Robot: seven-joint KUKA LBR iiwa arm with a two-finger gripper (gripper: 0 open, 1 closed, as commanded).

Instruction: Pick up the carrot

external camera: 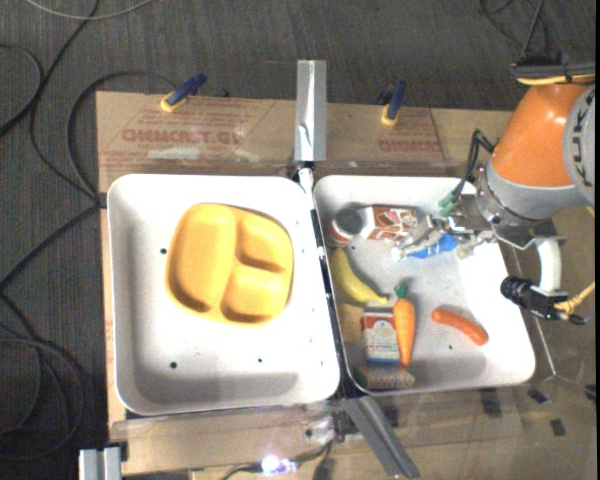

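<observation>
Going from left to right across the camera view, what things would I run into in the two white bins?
Yellow tray → banana → small carton → carrot → sausage, with the robot's tool hovering above the right bin.

arm (pixel 555 153) cut off at right edge

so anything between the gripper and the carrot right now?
Nothing visible on the direct line. The gripper hangs over the upper part of the right white bin; the orange carrot with a green top lies below it, with bare bin floor between. A yellow banana and a small printed carton crowd the carrot's left side, the carton apparently touching.
</observation>
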